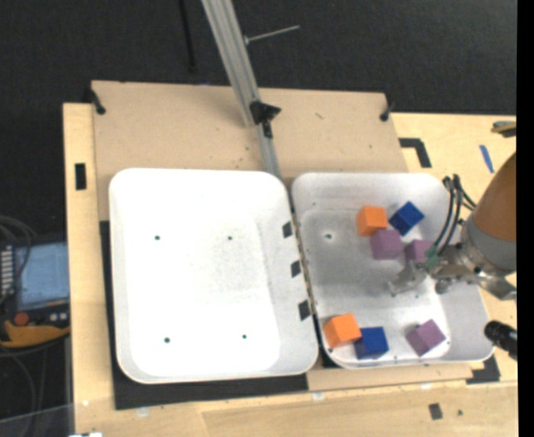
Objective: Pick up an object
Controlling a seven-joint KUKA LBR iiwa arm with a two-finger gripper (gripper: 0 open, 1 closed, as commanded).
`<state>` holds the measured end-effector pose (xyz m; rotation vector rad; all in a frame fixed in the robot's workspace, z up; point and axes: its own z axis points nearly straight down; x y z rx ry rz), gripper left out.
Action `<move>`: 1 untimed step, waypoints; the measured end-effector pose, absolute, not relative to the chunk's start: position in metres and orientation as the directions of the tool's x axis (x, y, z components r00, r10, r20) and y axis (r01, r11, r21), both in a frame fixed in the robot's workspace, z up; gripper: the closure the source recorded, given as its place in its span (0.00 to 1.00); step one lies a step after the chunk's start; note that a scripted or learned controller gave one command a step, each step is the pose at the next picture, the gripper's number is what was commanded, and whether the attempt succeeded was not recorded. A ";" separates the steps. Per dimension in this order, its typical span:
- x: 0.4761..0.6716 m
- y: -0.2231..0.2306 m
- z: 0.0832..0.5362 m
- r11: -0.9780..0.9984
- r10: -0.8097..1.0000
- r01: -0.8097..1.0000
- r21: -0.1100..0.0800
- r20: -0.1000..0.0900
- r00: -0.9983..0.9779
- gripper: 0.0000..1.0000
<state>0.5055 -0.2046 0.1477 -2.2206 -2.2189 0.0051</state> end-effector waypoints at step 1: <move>0.507 -0.206 0.098 -0.001 1.000 1.000 0.003 -0.003 0.001 0.00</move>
